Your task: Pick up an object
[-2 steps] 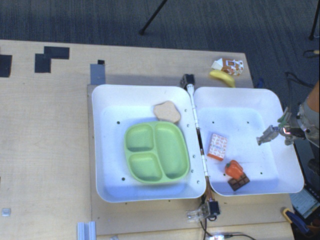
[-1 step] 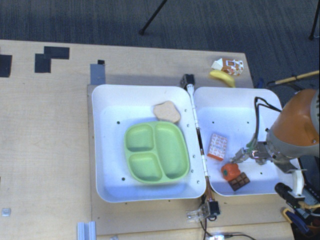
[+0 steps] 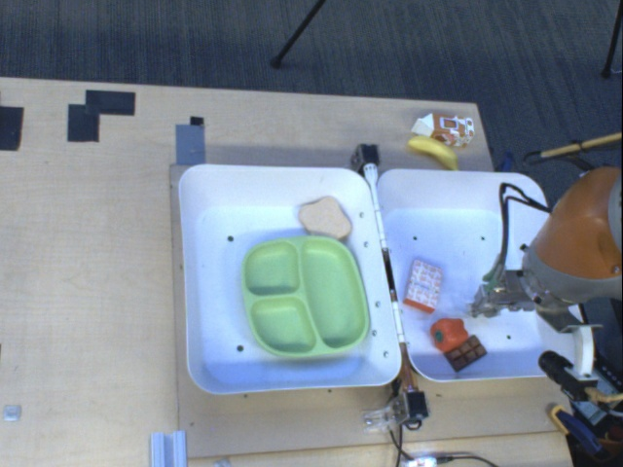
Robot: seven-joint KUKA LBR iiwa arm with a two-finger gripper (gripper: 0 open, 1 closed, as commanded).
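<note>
A: Reaching into the right bin [image 3: 428, 202] from the right side is what the arm [image 3: 584, 241] is judged to be engaged in; the approach step is considered in hand, and no object is seen lifted.

B: Is the state of the gripper [image 3: 490, 302] confirmed?

A: It cannot be told. The tool end is seen low over the bin floor, but it is too small and too cluttered to be read as open or closed. Nothing is seen held.

B: Where are the candidate objects located?

A: Three are found in the right bin. A small carton [image 3: 423, 286] with a red-and-white pattern lies near the centre divider. A red-orange toy [image 3: 448, 334] lies nearer the front wall, and a dark brown block [image 3: 465, 353] is touching it or just beside it. All three are positioned to the left of the tool end and apart from it.

B: What is called for by the next move?

A: A shift toward one object is judged necessary, then a descent with the fingers placed on either side of it. The toy and block are set close together, so a clean grip may be hindered.

B: Can any writing be read?

A: None is legible. Print on the carton is too small.
</note>
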